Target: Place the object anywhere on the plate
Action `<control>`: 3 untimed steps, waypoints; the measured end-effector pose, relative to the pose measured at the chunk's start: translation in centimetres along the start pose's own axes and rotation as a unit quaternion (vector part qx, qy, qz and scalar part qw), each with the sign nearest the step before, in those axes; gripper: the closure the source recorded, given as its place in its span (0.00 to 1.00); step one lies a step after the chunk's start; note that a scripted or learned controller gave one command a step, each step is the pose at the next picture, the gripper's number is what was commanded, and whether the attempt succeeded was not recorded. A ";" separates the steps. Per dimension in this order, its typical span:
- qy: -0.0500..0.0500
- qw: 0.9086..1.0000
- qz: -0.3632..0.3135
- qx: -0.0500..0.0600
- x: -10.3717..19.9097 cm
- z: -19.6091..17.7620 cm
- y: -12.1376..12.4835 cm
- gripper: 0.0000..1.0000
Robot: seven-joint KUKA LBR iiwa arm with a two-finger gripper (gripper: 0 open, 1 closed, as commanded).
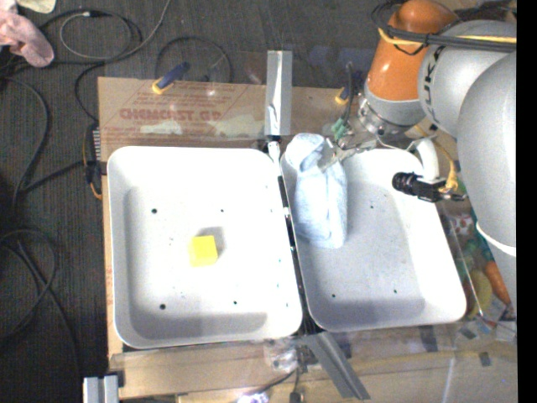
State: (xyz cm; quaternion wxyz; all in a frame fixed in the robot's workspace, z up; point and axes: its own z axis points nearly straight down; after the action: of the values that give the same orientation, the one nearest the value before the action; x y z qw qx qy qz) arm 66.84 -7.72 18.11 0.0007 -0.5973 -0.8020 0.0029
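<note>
Looking down at a slant on the worktop (193, 107), the camera view shows a small yellow block (204, 250) lying flat on the floor of the left bin (126, 191), a little left of that bin's middle and touching nothing else. It is probably the object to be placed.

In the right bin (403, 300), a pale blue-white thing (323, 200) lies along the left wall, in the upper left of that bin. It is rounded and looks tilted. It may be the plate propped on the wall, but the blur leaves that unsure.

The arm (411, 57) reaches in from the upper right, and its gripper (334, 154) sits at the top end of the pale thing, touching or just above it. Whether the gripper is open or closed on it cannot be told.

The block lies well apart from the gripper, to the lower left across the wall between the bins. I judge the placing not yet begun.
</note>
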 end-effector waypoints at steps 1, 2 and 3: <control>0.001 0.992 0.127 0.000 6.8 -7.2 2.0 1.00; 0.001 0.952 0.306 0.002 4.3 -0.5 1.2 1.00; 0.002 0.891 0.454 0.003 7.6 -0.1 -6.1 1.00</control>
State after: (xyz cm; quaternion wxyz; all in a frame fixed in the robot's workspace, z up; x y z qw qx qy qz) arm 58.85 -2.13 18.26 0.0021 -0.8965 -0.4431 0.0041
